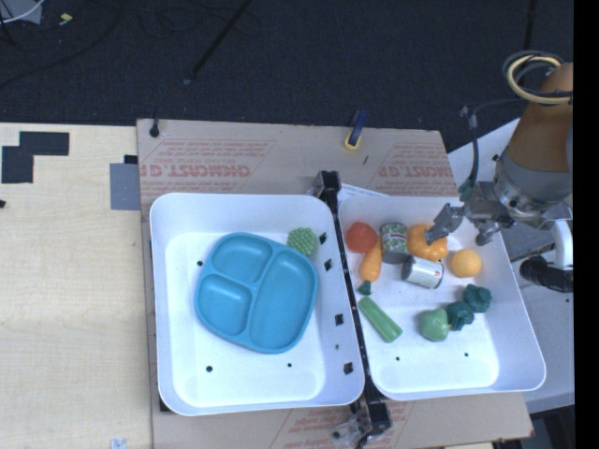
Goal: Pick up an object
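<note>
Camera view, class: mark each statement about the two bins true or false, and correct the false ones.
1. The blue divided plate lies in the left bin. True.
2. The green cucumber lies on the blue plate. False: it lies in the right bin.
3. The pincer hangs over the right bin's upper part, near an orange item. True.
4. The small tin can sits in the left bin. False: it is in the right bin.
5. A bumpy green item sits beside the plate. True.
</note>
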Robot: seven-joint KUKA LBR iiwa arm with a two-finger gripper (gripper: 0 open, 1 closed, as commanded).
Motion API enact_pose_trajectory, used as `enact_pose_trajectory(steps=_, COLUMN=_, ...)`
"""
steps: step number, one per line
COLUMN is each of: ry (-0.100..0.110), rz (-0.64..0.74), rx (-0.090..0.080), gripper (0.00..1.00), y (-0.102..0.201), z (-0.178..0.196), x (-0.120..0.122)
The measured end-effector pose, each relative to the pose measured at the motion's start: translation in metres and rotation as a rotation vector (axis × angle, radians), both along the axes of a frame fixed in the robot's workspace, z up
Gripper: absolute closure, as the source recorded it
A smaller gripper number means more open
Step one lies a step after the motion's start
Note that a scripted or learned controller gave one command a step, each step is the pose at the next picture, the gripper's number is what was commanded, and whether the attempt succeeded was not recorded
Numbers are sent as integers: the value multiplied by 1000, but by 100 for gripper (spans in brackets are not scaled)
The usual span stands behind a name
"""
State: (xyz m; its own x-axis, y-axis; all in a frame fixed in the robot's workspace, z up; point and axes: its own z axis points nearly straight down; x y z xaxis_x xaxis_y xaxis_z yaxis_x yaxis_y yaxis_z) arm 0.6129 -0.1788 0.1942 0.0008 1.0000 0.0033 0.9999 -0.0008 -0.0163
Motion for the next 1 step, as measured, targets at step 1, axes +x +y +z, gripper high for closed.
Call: enact_pose_trajectory(steps=1, ry=-14, rz=2, rx=-2, gripper=0, y=0, z=9, x=3)
